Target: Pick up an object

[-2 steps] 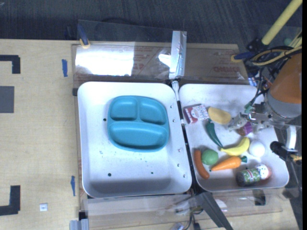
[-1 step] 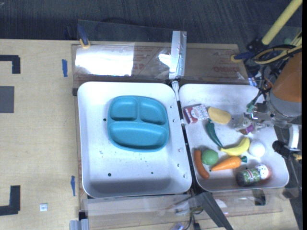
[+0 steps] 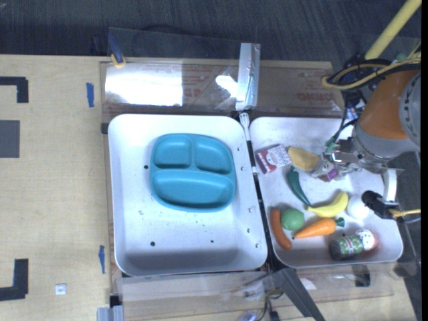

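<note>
The right bin (image 3: 394, 249) holds several toy foods. A maroon and white carton (image 3: 270, 158) and a tan-yellow piece (image 3: 304, 158) lie at its back left. A green chili (image 3: 296, 186), a yellow banana (image 3: 329, 206), a green ball (image 3: 292, 219), an orange carrot (image 3: 314, 229) and a red-orange piece (image 3: 279, 231) lie in the middle. A green bottle with a white and red cap (image 3: 352, 244) lies near the front wall. My gripper (image 3: 333, 162) hangs low over the bin's back half, just right of the tan-yellow piece and above the banana.
The left bin (image 3: 127, 246) holds a blue divided plate (image 3: 192, 171). The arm's orange band (image 3: 386, 112) stands over the right bin's back right corner. A white round piece (image 3: 358, 210) lies beside the banana. A clear panel (image 3: 174, 79) rises behind the bins.
</note>
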